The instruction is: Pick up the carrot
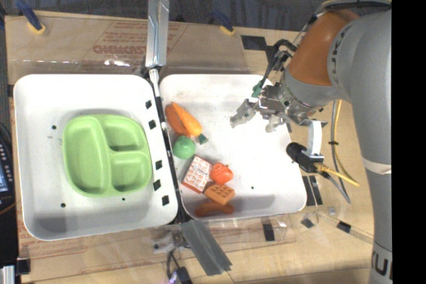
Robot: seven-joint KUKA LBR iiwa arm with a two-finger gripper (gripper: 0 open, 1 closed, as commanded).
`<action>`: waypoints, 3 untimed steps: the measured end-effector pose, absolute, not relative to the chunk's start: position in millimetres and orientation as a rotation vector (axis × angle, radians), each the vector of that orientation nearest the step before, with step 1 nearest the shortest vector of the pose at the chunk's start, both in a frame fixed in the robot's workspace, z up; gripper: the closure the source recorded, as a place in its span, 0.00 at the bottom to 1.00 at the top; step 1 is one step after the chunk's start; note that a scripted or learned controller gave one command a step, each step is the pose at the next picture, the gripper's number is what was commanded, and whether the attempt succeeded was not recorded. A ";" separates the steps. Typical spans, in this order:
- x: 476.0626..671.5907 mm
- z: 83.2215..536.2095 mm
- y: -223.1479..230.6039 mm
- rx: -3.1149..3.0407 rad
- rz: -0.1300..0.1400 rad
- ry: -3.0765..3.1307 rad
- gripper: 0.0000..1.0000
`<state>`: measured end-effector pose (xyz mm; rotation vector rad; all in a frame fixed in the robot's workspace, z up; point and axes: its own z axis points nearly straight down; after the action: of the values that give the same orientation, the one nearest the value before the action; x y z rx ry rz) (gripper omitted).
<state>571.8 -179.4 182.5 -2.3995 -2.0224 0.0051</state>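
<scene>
The orange, tapered plastic carrot (183, 120) lies in the right-hand shallow white bin (266, 176), close to that bin's left wall, with its thin end pointing toward the upper left and its green stalk end toward the lower right. The two-finger gripper (256, 118) on the grey arm hangs over the open middle of the same bin, well apart from the carrot. Its fingers stand spread, with nothing between them.

Judged from this layout, the step in hand is the approach. To do it well, the gripper should travel left until centred over the thick middle of the carrot, with the fingers turned to close across the carrot's short width. Clearance is tight: the bin wall sits just beside the carrot on 1 side, and the round green ball (184, 146) lies just beside its stalk end. A descent too far left would likely strike the wall.

Count of items:
- 2 bins
- 1 carrot
- 1 green ball
- 1 red-and-white patterned block (197, 174)
- 1 small orange-red round fruit (221, 173)
- 1 brown waffle-like piece (220, 193)
- 1 brown sausage-shaped piece (212, 208)
- 1 light green divided plate (106, 155), in the left-hand bin (40, 209)
</scene>
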 end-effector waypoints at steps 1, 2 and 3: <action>613.6 91.0 -120.7 -2.366 0.004 -2.064 0.00; 583.9 192.9 -47.1 -2.401 -0.001 -2.024 0.00; 609.7 152.9 -90.0 -2.213 0.004 -2.227 0.00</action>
<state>609.7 -90.0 152.9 -2.2133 -2.2273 0.0040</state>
